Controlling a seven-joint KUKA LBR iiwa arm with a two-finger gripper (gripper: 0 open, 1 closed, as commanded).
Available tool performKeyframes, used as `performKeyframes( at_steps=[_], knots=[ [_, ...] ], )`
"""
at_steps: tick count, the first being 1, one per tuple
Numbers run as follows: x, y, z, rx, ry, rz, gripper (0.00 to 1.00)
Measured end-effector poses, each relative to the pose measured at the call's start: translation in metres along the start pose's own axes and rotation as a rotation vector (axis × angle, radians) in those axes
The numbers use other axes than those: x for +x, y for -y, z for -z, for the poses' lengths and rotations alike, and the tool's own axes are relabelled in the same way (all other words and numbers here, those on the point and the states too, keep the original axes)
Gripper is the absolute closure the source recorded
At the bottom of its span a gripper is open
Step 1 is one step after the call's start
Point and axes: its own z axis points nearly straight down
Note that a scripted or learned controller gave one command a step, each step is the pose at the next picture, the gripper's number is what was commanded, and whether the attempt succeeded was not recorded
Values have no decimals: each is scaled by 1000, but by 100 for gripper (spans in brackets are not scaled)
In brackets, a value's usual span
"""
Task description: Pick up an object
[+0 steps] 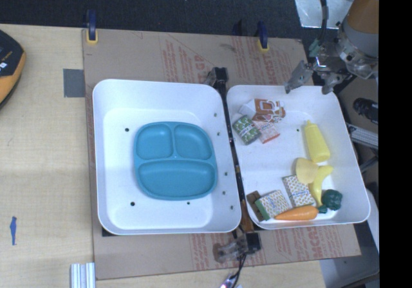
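My gripper (313, 79) hangs over the far right rim of the right bin (283, 171), its two fingers spread apart with nothing between them. In that bin lie small snack packets (259, 120) at the far left, a yellow bottle (316, 141), a yellow banana (313, 174), a green broccoli piece (331, 200), an orange carrot (296, 214) and two patterned packets (285, 196) near the front. The gripper is well above and behind all of them.
The left bin (109, 151) holds a blue divided plate (174, 159). Both bins rest on a cardboard sheet (161, 55) held by blue clamps. A yellow and black object (8, 64) sits at the left edge of the bench.
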Motion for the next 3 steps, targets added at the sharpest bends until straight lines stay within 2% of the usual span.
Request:
performKeyframes(
  at_steps=[1, 2, 3],
  knots=[
    [27, -21, -134, -17, -1, 0, 0],
    [29, -21, -144, -16, 0, -2, 0],
    [29, -23, -131, -21, -1, 0, 100]
  ],
)
